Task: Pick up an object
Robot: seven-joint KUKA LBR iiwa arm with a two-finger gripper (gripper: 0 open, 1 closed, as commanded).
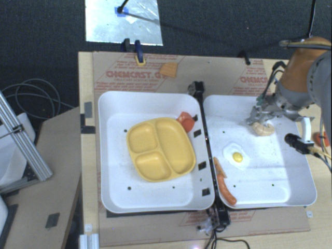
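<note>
- Hand: lowered into the far part of the right bin, at the end of the grey arm with its orange band; whether it is spread or closed cannot be told.
- Beige object: a small rounded piece lying on the bin floor directly beneath the hand, touching or nearly touching it; a grasp is not visible.
- Fried egg: nearer the camera than the hand and to its left, well apart.
- Orange sausage: beyond the egg from the hand, along the bin's left wall.
- Yellow divided tray: in the left bin, far left of the hand.
- Red item: at the tray's far right corner.
- Tabletop: brown board carrying both bins.
</note>
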